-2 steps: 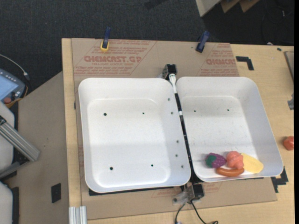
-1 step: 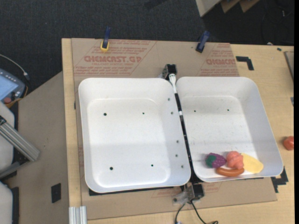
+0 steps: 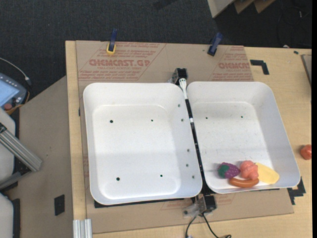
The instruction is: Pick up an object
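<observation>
"Camera view's up on your end. How is the arm posed, and what's the claw doing?"

"From my desk I can't tell either one. Whether the claw is apart, together or clamped on something, this frame gives me nothing to go on."

"Any writing you can read?"

"Yes. The brown board [image 3: 163, 58] under the bins carries red print. On the left I read 'CHEMCAST GP', with a smaller line beneath that's too fine to make out. The same print repeats on the right, partly covered by the right bin [image 3: 233, 133]."

"Give me the counts."

"Two white bins side by side, their inner rims touching. The left bin [image 3: 133, 148] has four small dark dots on its floor, and I can see two in the right one. Two blue clamps sit on the board's far edge: the left clamp [image 3: 113, 41], with a yellow part at its base, and the right clamp [image 3: 215, 43]. A black clip [image 3: 179, 75] sits at the far end of the seam between the bins, and another clip [image 3: 205, 203] at the near end."

"And the things to pick?"

"Four, bunched in the right bin's near right corner — a purple piece [image 3: 228, 170], a pink piece [image 3: 249, 169] just beside it, a yellow piece [image 3: 268, 174] touching the pink one, and an orange curved piece [image 3: 243, 182] lying along the near side of the pink one. One more orange item [image 3: 306, 152] sits outside the bin on the bench, at the right edge."
</observation>
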`<action>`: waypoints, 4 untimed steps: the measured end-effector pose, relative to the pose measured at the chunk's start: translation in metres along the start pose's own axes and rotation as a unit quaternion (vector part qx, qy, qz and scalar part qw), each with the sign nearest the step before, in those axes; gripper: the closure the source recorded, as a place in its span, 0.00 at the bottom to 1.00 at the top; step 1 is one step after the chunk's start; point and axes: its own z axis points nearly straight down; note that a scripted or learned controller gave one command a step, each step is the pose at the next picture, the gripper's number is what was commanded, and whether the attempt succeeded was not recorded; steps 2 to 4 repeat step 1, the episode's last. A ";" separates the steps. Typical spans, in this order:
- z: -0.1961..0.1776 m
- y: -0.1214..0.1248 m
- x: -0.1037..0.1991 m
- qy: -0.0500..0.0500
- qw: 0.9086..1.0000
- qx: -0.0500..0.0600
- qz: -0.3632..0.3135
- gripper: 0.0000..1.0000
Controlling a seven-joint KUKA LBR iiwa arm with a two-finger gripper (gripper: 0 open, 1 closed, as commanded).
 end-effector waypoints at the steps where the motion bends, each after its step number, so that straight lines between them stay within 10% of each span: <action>1: -0.011 0.001 0.000 -0.002 1.000 -0.002 0.000 1.00; 4: -0.011 0.001 0.000 -0.002 1.000 -0.002 0.000 1.00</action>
